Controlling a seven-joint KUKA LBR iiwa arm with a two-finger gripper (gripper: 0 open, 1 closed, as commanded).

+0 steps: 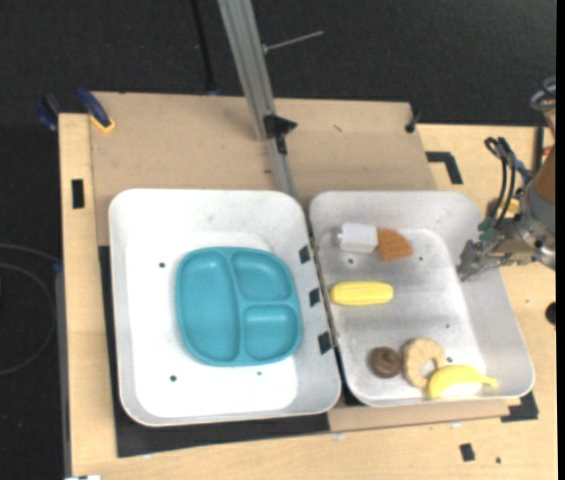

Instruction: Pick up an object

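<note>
Filling the left bin [142, 388], a teal divided plate [238, 305] lies flat. Right bin [507, 318] holds yellow corn [362, 293] centrally, a white block [358, 236], orange wedge [394, 245], brown discs [407, 360], banana [460, 381]. Gripper [482, 253] at its right rim; finger state unclear.

No text, label, brand, number or sign can be read anywhere.

Grey metal hand [482, 253], thin-fingered. Orange band [543, 176] above the wrist. Dark and yellow-green cables [505, 173] looping alongside.
</note>
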